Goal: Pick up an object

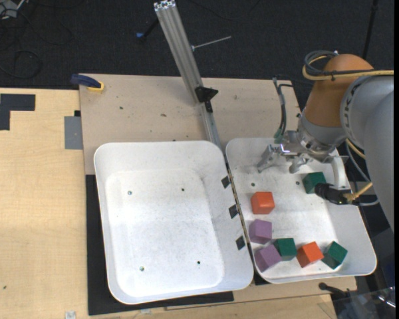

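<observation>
Over the right bin [359,261], the gripper [284,157] hangs released.
Orange block [263,203] lies just below it, apart from it.

Both bins white: left bin [113,178] speckled with a few dark dots, right bin [243,158] plain. In the right bin: two orange-red cubes [263,202] [310,253], two purple cubes [260,231] [267,256], three dark green cubes [314,181] [285,247] [334,254]. Arm [376,118] grey with an orange band [332,88]. Gripper [284,157] silver metal. Bench [33,198] light wood, with black patches [10,108] and a grey patch [72,132]. Aluminium rail [179,48] silver. Clamp [86,82] blue with yellow tip. Floor [86,25] black.
</observation>
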Action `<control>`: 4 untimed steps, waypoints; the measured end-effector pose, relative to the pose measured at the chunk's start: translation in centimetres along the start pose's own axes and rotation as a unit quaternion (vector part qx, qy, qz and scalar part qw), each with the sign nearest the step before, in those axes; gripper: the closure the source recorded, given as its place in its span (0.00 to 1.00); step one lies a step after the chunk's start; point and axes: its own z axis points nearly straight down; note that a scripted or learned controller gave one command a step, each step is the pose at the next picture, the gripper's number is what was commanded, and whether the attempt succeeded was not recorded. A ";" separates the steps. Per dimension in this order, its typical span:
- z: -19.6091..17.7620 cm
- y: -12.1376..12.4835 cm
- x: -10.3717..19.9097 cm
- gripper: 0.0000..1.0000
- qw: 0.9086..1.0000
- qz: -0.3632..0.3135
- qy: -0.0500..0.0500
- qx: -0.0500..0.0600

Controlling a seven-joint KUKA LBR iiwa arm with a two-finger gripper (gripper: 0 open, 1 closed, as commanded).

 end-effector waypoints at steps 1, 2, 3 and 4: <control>2.4 0.0 0.1 0.00 1.000 0.000 0.000 -0.003; 1.3 0.0 0.1 1.00 1.000 0.000 0.000 -0.003; -3.3 -0.5 -0.5 1.00 1.000 0.001 -0.001 -0.006; -8.9 -1.4 -0.2 1.00 1.000 0.001 -0.001 -0.007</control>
